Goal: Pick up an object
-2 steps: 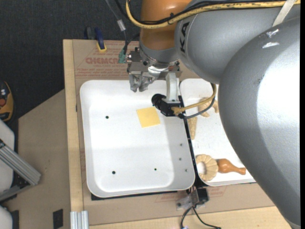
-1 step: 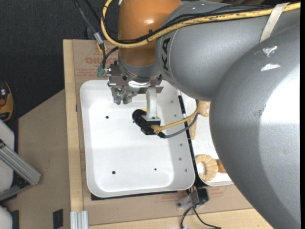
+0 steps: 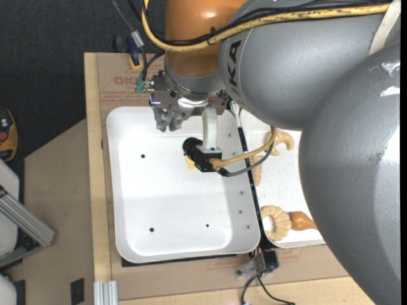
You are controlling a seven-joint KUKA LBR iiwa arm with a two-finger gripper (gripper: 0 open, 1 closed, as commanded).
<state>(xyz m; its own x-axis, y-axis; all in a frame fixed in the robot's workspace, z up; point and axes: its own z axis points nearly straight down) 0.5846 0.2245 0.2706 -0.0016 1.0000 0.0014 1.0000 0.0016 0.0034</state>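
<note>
My gripper [image 3: 169, 119] hangs over the far part of the left white bin [image 3: 165, 234], under the orange wrist band. Just right of it, a small yellow object [image 3: 190, 163] peeks out from under a black fitting [image 3: 198, 155] on the arm's cable, near the bin's far right side. I see nothing clearly held. In the right bin [image 3: 286, 183] lie a pale curved piece [image 3: 284, 138], a round cream ribbed object [image 3: 276, 222] and an orange piece [image 3: 303, 220] beside it. The arm hides most of the right bin.
The bins rest on a brown cardboard sheet [image 3: 102, 170]. A yellow cable [image 3: 251, 157] loops from the wrist down across the divide between the bins. Several small dark dots mark the left bin's floor. Metal framing stands at the far left.
</note>
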